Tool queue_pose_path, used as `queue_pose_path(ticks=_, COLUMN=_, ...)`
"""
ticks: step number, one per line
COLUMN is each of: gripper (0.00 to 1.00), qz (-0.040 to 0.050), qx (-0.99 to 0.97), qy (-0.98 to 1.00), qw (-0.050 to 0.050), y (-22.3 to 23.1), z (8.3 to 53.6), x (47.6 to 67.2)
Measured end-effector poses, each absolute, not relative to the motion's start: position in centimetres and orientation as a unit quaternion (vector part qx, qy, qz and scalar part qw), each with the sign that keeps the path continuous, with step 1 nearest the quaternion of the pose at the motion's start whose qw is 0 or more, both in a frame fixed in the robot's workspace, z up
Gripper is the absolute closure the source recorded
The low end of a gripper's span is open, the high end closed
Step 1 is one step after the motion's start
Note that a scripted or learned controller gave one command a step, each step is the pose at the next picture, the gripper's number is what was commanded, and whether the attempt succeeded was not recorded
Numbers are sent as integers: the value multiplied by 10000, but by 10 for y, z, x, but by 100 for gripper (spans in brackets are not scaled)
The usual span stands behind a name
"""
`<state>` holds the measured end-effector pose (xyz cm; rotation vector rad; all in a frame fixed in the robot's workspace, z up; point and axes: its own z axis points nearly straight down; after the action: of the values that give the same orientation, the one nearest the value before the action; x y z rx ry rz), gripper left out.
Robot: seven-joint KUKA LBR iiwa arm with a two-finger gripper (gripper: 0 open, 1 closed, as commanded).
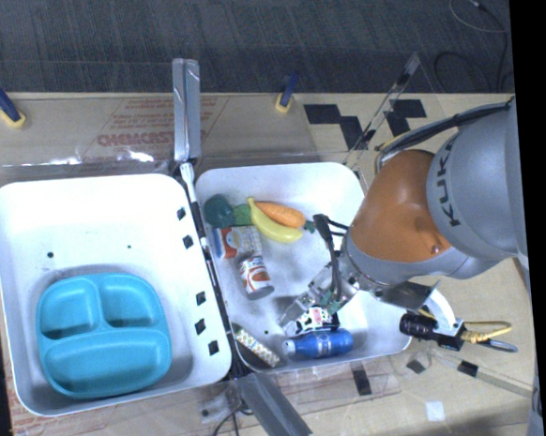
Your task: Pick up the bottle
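We see the gripper (310,310) low in the right bin (346,183), arm entering from the frame's right; finger state we cannot tell. The blue bottle (323,345) lies just below it, against the bin's lower wall. Open floor lies above.

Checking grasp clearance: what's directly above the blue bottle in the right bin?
The gripper hangs just over the blue bottle, which lies on its side near the right bin front wall. Its white cap end sits beneath the gripper, partly covered; any contact is hidden.
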<state>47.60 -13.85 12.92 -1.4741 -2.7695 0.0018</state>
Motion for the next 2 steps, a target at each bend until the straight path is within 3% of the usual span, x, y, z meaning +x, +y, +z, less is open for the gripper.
queue_pose_path(ticks=1, gripper=0, qz=4, qx=-4529, qy=-8916, qw=14, y=-129, z=90, x=512)
queue_pose_path(ticks=2, gripper=0, qz=4, qx=-4764, qy=-8793, qw=8, y=-114, z=91, x=608)
